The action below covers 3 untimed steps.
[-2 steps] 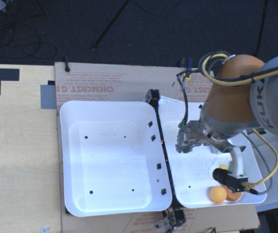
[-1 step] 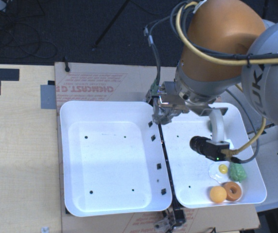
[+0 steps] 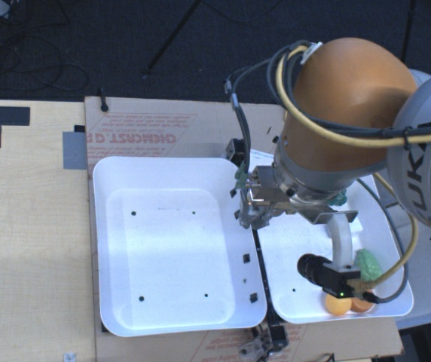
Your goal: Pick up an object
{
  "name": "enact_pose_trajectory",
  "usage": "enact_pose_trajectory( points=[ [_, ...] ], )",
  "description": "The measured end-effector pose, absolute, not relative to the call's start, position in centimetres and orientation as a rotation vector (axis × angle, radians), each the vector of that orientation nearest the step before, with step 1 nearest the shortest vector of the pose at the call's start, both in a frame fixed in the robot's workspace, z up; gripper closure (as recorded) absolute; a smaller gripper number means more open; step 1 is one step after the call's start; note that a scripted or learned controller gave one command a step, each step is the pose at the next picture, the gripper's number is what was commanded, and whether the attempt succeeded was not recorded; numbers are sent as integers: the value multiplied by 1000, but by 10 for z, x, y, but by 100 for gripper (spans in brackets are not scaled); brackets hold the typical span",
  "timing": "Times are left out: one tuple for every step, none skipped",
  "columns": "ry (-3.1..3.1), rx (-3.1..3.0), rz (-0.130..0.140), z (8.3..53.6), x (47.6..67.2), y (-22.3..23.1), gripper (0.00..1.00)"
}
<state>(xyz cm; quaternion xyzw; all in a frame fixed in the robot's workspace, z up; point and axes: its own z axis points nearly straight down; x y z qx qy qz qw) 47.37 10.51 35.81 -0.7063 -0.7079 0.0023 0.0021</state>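
My gripper point(image 3: 252, 206) hangs low over the left edge of the right bin point(image 3: 298, 308), close to the divider between the two bins, under the large orange wrist band point(image 3: 347, 104). In the bin's front right corner lie a yellow-orange ball point(image 3: 337, 305), an orange piece point(image 3: 362, 305) touching it, and a green object point(image 3: 368, 263) just behind them. A teal object point(image 3: 340, 199) peeks out from under the arm farther back. A small green bit point(image 3: 240, 176) shows right by the gripper's upper side; whether it is held is hidden.
The left bin point(image 3: 106, 202) stands beside the right one on a cardboard sheet point(image 3: 155, 130). A wooden bench top point(image 3: 27, 225) stretches to the left. The arm's bulk covers most of the right bin's back half.
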Motion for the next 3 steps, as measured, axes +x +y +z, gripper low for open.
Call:
enact_pose_trajectory(
  points=[
    [-2213,-2222,14,291,475,68,100],
    [-2227,-2215,2,325,476,136,100],
    [-2223,-2214,12,333,475,133,100]
  ],
)
